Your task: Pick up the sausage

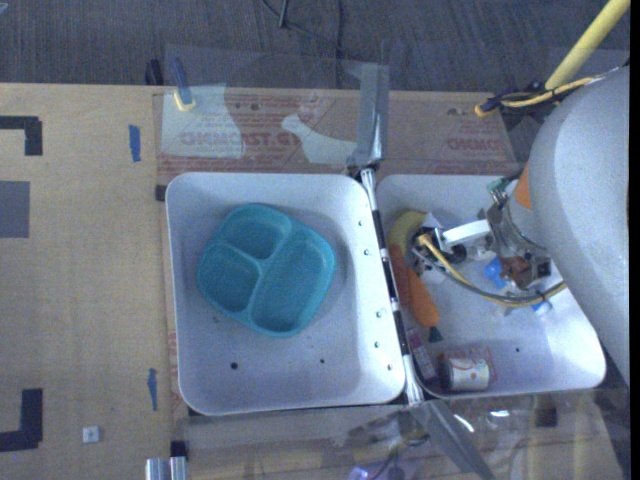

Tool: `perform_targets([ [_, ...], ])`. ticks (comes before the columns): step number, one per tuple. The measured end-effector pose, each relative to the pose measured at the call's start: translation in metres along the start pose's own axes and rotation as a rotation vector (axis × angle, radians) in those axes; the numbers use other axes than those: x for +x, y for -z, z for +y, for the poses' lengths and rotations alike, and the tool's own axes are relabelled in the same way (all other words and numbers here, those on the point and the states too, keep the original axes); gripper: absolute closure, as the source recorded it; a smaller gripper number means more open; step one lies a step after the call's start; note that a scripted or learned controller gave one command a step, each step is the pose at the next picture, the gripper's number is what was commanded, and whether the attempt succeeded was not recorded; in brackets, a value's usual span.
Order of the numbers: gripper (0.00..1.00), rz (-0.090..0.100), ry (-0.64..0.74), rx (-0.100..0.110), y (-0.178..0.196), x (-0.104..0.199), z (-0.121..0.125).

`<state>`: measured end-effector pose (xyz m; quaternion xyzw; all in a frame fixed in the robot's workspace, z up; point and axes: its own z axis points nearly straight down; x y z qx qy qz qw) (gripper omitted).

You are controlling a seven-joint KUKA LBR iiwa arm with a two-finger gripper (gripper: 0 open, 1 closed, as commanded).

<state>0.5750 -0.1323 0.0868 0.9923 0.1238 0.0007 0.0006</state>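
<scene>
The sausage (416, 290), an orange-brown stick, is lying in the right bin (560, 360) along its left wall, slanting from the upper left down to the lower right. Just above it, a yellow-green rounded thing (403, 232) is resting against the same wall and looks to be touching the sausage's upper end. A can (467, 369) is lying on its side near the front edge of this bin, apart from the sausage.

The arm is reaching in from the right, and the gripper (518, 268) is hanging over the middle of the right bin, to the right of the sausage and clear of it. Nothing is showing in its grasp, and I cannot tell whether it is set wide or narrow.

In the left bin (300, 370) a teal divided plate (266, 268) is sitting near the middle. Both bins are standing side by side on the tan desk (80, 268).
</scene>
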Motion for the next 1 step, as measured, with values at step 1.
perform_targets([
  [1, 1.0, -0.004, 0.006, 0.001, 0.0105, 0.0005, -0.0019],
])
